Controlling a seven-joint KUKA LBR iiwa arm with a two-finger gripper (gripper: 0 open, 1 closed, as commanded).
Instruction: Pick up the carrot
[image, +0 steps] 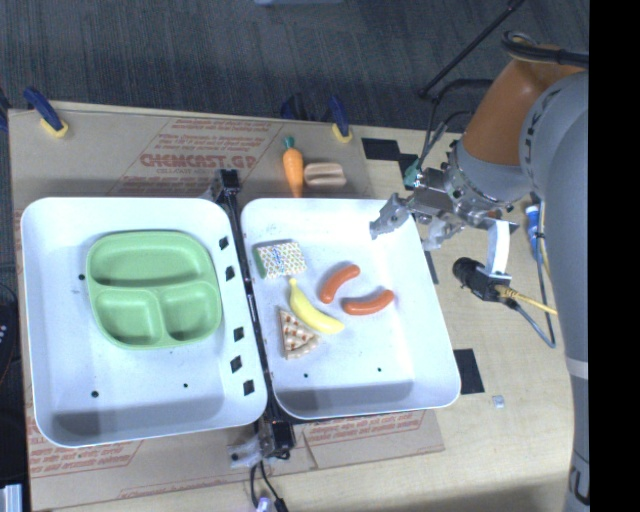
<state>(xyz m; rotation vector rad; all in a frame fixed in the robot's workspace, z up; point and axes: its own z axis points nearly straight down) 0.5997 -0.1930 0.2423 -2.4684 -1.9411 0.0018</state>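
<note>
Behind the right bin (425, 330), outside its rim, the carrot (292, 168) is seen on the counter (180, 150) beside a bun (324, 176). Nothing is held; gripper (392, 222) fingers' spread cannot be told. Pickup not yet started.

The tool's (412, 228) fingertips are too small and blurred to read. The arm (540, 110) is cut off at the top of the picture. The print on the small packet (280, 258) is illegible.

Glossy plastic carrot (292, 170); smooth white plastic bins (425, 330); matt green tray (155, 285).
</note>
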